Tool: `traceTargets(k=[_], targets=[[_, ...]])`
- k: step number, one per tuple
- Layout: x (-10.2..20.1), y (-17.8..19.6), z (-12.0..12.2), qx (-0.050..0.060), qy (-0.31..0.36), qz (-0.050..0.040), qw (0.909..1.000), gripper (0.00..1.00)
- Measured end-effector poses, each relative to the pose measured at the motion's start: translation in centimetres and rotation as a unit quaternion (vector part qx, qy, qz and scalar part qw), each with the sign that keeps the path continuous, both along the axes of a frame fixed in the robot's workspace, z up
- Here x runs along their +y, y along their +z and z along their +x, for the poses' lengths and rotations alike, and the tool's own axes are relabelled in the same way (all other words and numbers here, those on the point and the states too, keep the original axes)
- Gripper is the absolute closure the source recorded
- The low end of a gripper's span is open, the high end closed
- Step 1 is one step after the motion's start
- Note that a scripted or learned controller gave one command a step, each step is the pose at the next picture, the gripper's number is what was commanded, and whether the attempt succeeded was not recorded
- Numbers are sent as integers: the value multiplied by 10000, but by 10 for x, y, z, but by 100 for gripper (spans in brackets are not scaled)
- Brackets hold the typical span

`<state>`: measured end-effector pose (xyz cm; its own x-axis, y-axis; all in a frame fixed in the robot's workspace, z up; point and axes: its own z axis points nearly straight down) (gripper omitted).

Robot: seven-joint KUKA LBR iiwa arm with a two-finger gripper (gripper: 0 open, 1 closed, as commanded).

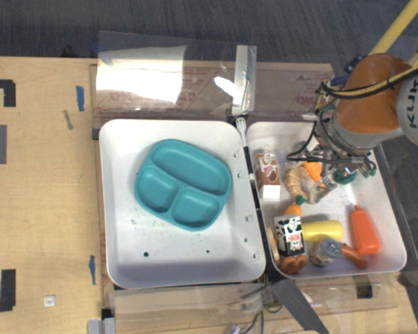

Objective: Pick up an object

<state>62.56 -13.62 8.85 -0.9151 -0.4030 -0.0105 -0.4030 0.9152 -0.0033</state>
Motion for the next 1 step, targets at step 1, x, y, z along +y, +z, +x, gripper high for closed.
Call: traceTargets(k=[1], targets=[[1,11,3,-45,0,0,10000,100]])
